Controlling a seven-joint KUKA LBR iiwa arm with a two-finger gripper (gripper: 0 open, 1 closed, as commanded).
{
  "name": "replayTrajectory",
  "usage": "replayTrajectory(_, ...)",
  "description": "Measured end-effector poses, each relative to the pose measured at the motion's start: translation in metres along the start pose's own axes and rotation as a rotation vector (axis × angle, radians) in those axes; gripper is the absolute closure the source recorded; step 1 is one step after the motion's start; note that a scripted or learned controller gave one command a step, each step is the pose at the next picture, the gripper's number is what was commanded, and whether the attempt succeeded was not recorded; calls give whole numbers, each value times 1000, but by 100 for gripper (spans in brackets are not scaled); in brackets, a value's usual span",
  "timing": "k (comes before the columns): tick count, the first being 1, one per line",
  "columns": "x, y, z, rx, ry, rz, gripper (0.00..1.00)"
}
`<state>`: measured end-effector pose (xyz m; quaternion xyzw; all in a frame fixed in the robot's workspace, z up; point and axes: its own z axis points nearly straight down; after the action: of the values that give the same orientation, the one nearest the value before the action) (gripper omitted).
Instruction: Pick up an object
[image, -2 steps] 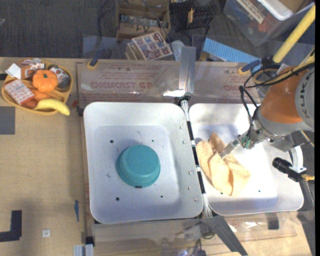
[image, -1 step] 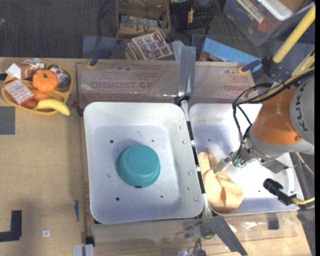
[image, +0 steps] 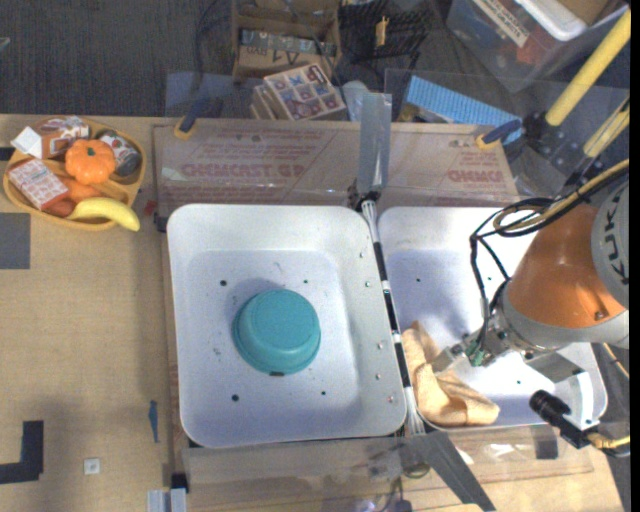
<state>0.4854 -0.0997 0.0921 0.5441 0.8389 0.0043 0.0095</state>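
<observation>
A teal bowl (image: 278, 331) lies upside down in the middle of the left bin (image: 200, 250). A crumpled tan cloth (image: 445, 392) lies in the front left corner of the right bin (image: 430, 250), against the divider. My gripper (image: 472, 352) hangs low over the right bin, just above and to the right of the cloth's upper edge. The grey wrist and the orange band (image: 565, 285) cover most of it from above. I see nothing held in the gripper.
A dish of toy food (image: 75, 175) with a pumpkin and a banana sits on the bench at far left. A cardboard wall (image: 270, 170) stands behind both bins. Black cables (image: 500, 235) loop over the right bin's back right.
</observation>
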Motion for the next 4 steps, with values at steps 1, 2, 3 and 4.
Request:
replayTrajectory(1,0,0,-10,-2,4,4,100)
replayTrajectory(2,39,36,-93,13,10,-223,100)
replayTrajectory(3,38,36,-93,13,10,-223,0)
replayTrajectory(4,46,107,-123,15,9,-14,0)
